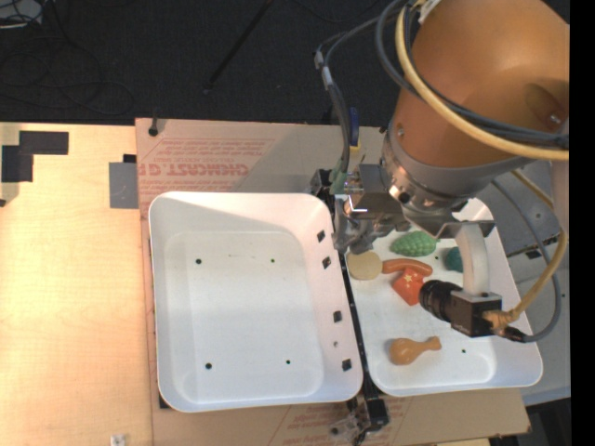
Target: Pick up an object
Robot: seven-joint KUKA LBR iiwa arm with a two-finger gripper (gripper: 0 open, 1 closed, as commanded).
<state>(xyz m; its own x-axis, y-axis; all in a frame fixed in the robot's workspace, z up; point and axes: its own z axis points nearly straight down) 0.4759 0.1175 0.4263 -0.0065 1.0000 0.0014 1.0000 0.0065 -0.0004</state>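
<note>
Toys are what the arm is after, and every one of them lies in the right bin [521,365], crowded toward its upper half beneath the robot. The gripper [358,235] hangs low at that bin's upper left corner, close against the wall that divides the two bins, and from here it is a dark cluster of metal; whether it is released or clenched I cannot tell, and nothing shows caught in it. Just below it, near enough that they may be touching, sits a pale round piece [364,266]. To the right of that lie an orange-red piece [407,282] and, above it, a knobbly green one [414,244], with a small teal object [452,259] beyond, partly tucked behind a white part of the arm. A tan pear-shaped toy [413,348] lies well apart from the rest, lower in the bin (the easiest target, I would say, with open floor all round it). The left bin [167,249] stands beside it.

My reading is that this is the descent or approach stage, with no pick yet made. The next move calls for settling squarely over one piece, most likely the pale round one, closing on it without jamming against the bin wall, then lifting straight up.
</note>
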